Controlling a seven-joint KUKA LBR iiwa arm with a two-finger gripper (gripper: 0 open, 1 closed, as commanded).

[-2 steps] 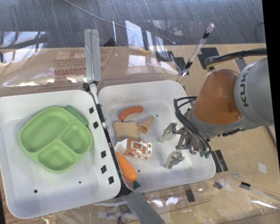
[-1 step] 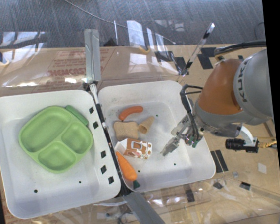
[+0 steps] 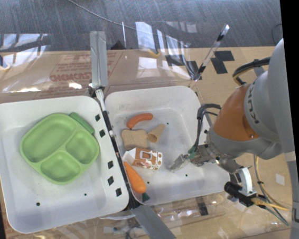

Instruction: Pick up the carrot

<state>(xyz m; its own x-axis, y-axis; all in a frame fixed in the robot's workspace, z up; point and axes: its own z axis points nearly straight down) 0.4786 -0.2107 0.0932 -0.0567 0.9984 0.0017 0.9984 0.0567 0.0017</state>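
Nearest us, the carrot (image 3: 135, 179) lies against the left wall of the right bin (image 3: 199, 186), orange and tapered, green stub toward the front edge. Just beyond sits a small printed carton (image 3: 147, 158), then a bread slice (image 3: 134, 138), a cone (image 3: 156, 133) and a sausage (image 3: 139, 120). The gripper (image 3: 179, 162) hovers low to the carrot's right, well apart; whether its jaws are spread we cannot tell. We judge the approach underway: next, shift left over the carrot and descend. A green divided plate (image 3: 59, 148) fills the left bin (image 3: 15, 210).
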